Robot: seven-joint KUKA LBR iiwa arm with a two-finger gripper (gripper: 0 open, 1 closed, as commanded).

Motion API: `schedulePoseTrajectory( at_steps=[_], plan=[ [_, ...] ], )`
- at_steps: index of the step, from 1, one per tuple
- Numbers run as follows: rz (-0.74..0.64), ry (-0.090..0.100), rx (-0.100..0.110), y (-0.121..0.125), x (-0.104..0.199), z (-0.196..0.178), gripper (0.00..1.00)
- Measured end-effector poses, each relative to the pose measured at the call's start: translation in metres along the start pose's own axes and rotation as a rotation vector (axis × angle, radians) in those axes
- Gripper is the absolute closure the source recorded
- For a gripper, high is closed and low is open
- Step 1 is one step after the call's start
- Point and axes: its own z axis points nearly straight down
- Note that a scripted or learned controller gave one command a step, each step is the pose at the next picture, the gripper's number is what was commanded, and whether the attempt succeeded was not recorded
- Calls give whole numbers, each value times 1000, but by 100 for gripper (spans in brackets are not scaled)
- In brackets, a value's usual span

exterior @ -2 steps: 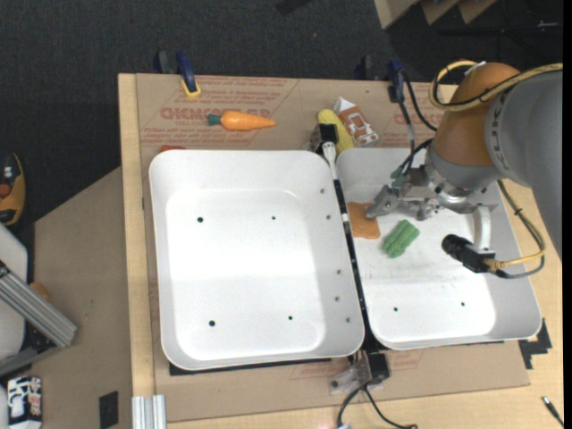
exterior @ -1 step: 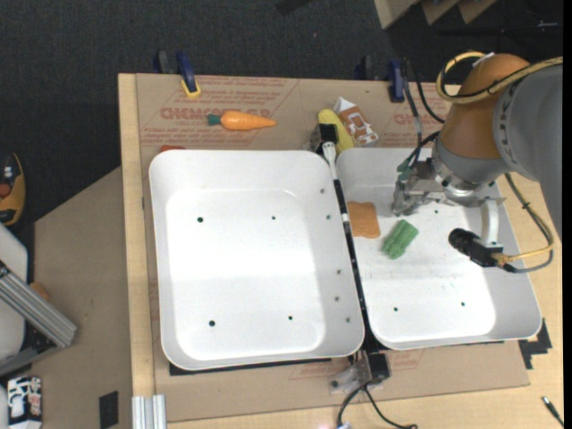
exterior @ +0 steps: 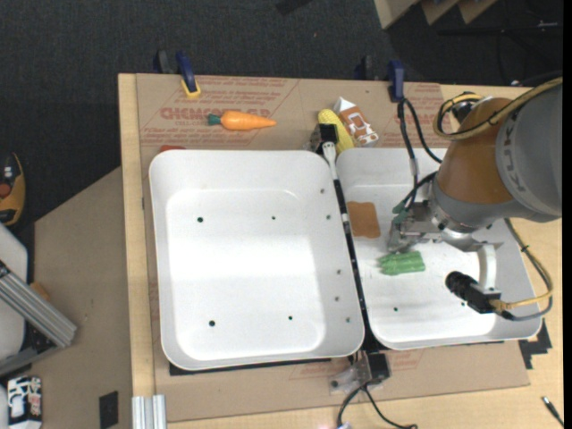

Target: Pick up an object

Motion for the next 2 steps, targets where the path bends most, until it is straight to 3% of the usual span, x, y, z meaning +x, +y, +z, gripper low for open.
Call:
schedulePoseTrajectory(
  at_steps=[1,2],
  plan=[
    [-9,-4,-22,78,65,-108,100],
    [-9,-2,-21,110,116,-186,100]
  ],
)
